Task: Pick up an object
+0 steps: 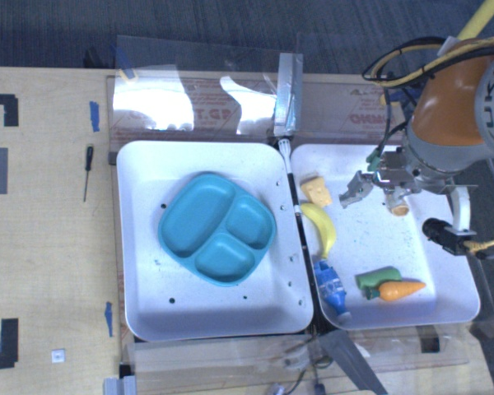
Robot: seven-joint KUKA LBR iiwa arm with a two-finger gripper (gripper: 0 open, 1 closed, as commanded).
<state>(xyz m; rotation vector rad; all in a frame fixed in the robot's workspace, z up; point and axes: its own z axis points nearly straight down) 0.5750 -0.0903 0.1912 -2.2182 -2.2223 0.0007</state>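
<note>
item: right bin (445,307), white and shallow, holding a cheese wedge (317,191), a banana (321,227), a blue bottle (331,286), a carrot (400,289) lying against a green piece (377,277), and a small tan bit (398,209) under the wrist.

item: left bin (140,303), bearing a blue divided plate (217,227).

item: gripper (356,189), hung above the right bin's upper part, near the cheese wedge and not touching it. whether its pincer stood apart or together could not be told at that slant; nothing showed between the tips.

handling notes, as judgement: the cheese wedge was the nearest candidate; it looked like light, stiff toy plastic, likely smooth, best taken across its flat faces rather than its slanted edges. the banana looked curved and slick, best taken at mid-body, across the narrow width. the carrot tapered, so a hold near the thick end seemed safer. the bottle lay tight against the bin wall, leaving little finger room.
</note>
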